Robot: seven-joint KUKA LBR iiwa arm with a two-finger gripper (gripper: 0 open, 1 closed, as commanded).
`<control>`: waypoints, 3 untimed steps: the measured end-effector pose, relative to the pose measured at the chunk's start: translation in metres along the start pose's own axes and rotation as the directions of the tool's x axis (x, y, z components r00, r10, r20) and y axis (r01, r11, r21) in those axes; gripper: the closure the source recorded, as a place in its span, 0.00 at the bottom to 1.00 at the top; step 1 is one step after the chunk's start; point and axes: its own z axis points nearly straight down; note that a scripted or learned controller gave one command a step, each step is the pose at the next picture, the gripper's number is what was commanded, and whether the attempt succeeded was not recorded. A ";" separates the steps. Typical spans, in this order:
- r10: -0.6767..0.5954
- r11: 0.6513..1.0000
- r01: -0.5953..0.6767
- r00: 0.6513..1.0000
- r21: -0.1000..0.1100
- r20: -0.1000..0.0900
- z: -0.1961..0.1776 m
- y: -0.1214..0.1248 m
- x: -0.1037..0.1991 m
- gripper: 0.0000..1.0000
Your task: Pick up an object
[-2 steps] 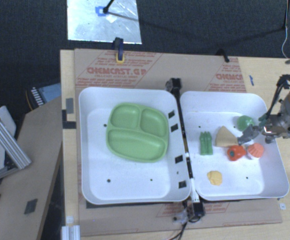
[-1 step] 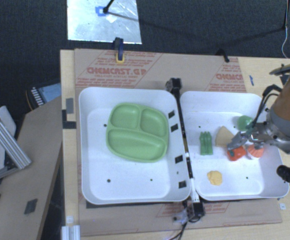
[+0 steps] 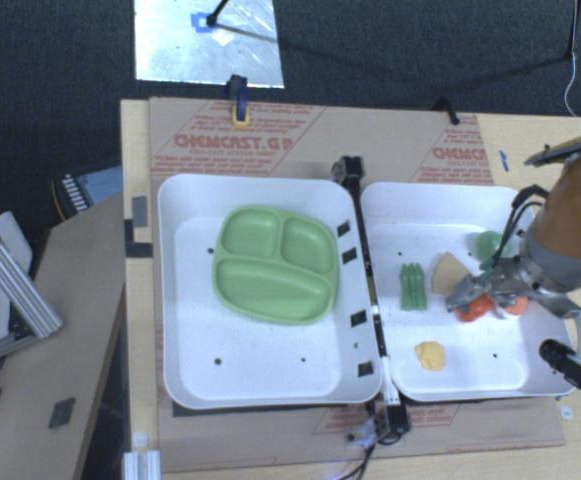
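In the right bin (image 3: 470, 383), my gripper (image 3: 473, 296) reaches in from the right and hangs low over a small red-orange object (image 3: 477, 309), which it partly covers. A tan wedge (image 3: 449, 266) lies just left of the gripper. Further left is a green ridged piece (image 3: 412, 286). A round green item (image 3: 487, 242) sits behind the gripper, and a small yellow lump (image 3: 430, 355) lies toward the bin's front. I cannot make out whether the red-orange object is gripped or merely under the gripper.
The left bin (image 3: 185, 368) holds a green divided plate (image 3: 273, 264). A black-clipped divider (image 3: 363, 288) runs between the bins. The arm's grey and orange wrist (image 3: 570, 228) stands over the right bin's right side.
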 end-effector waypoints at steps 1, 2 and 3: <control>0.000 1.000 0.000 1.000 -0.004 0.002 -0.012 0.001 0.000 1.00; -0.003 1.000 0.003 1.000 -0.007 0.002 -0.060 0.009 0.005 1.00; -0.003 1.000 0.003 1.000 -0.008 0.003 -0.104 0.016 0.004 1.00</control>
